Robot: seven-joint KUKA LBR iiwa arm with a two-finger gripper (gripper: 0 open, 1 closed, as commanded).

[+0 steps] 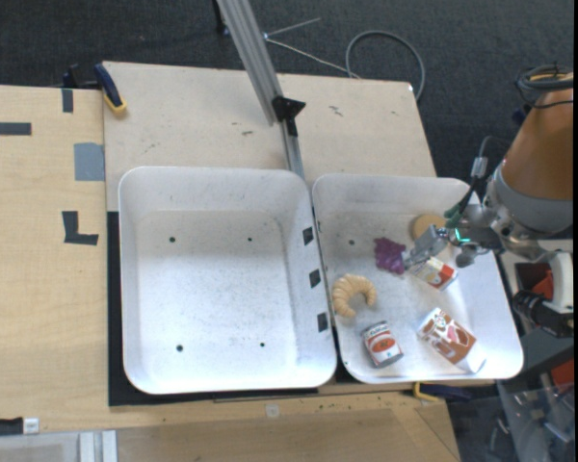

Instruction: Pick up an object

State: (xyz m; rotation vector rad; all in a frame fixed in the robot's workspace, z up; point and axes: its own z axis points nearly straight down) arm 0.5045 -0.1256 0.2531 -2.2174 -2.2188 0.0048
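Nearest the lower edge of the frame, in the right bin [482, 369], lie a small can [380, 344] and a red-and-white carton [448, 339], with a croissant [353, 294] just above and left of them. Farther up sit a purple piece [390, 255], a small red-and-white box [436, 273] and a tan round thing [427, 225]. The gripper [441, 249] hangs low over that box, perhaps touching it; whether it is spread or closed, or has hold of anything, I cannot tell. The risk: these three lie close together, so a closing pinch could nudge the box aside or catch the purple piece, and come up with nothing. The left bin [135, 258] lies beyond, at mid-left.
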